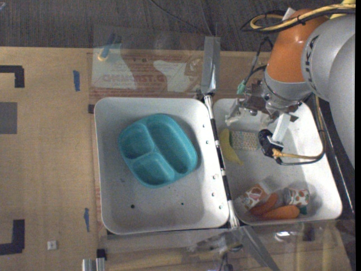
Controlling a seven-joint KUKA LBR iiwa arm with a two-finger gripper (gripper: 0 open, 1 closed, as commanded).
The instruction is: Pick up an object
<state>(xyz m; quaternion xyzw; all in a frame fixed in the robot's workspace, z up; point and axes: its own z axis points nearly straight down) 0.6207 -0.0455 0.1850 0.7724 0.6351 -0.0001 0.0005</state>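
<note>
A: Where is the gripper [260, 113] compared with the things in the right bin [324, 168]?

B: It hangs over the far part of that bin. A yellow banana [229, 146] lies just below it and to its left, near the wall between the bins, and a speckled sponge [245, 140] sits just beside the banana, under the wrist.

A: Is it clamped on anything?

B: I cannot tell; the orange band [289, 48] and the grey arm cover it from above.

A: How does the banana lie?

B: Its long axis runs from the far side toward the near side, slightly curved, alongside the bin wall. Its far end is partly hidden.

A: And the rest?

B: An orange carrot [281, 212] lies at the near edge, long axis across the bin, among small patterned items too jumbled to name. A teal divided plate [158, 149] rests in the left bin [113, 208].
</note>
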